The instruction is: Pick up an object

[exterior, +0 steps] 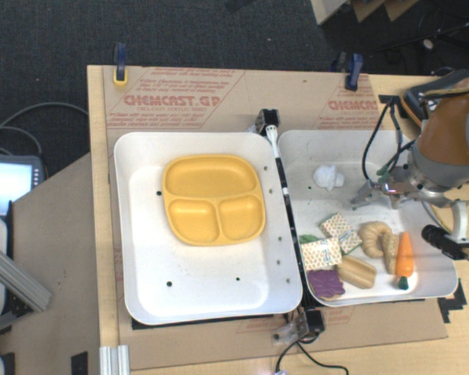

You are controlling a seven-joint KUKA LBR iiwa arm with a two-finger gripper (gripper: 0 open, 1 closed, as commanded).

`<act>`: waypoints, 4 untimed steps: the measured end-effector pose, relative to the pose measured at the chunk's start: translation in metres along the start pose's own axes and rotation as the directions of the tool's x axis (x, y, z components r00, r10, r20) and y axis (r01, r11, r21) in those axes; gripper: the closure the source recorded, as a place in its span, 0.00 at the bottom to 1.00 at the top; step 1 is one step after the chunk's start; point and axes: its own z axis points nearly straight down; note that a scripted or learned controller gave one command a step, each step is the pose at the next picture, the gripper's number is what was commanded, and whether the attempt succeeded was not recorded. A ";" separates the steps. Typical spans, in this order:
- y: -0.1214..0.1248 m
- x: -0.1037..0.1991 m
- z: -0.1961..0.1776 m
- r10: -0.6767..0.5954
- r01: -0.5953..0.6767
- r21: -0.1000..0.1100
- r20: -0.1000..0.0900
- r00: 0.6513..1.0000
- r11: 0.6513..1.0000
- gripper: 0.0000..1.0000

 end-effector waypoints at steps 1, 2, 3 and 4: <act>-0.070 0.062 0.000 -0.007 0.007 0.008 -0.010 1.000 1.000 0.00; -0.098 -0.014 -0.045 0.000 0.000 -0.001 0.000 1.000 1.000 0.00; -0.094 -0.024 0.000 -0.008 0.008 0.003 -0.016 1.000 1.000 0.00; -0.093 -0.026 -0.012 -0.007 0.007 -0.004 -0.006 1.000 1.000 1.00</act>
